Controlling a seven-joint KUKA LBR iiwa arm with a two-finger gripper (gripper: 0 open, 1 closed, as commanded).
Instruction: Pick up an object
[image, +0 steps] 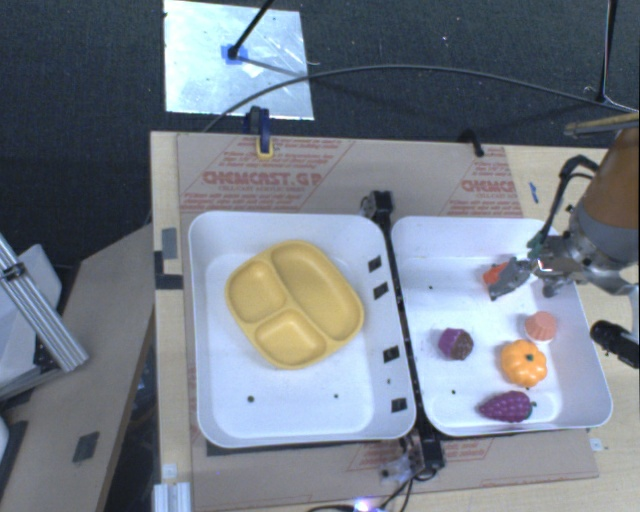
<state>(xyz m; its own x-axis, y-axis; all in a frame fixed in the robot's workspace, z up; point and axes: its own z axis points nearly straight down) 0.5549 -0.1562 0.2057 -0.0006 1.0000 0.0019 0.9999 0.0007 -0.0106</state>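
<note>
The small orange-red object (495, 273) in the right bin (430, 300) sits at the pincer (530, 272), whose state cannot be told; next, seemingly, a firm closing and lift.

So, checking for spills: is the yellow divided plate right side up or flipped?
Right side up. The yellow divided plate in the left bin shows its three hollow compartments facing upward.
</note>
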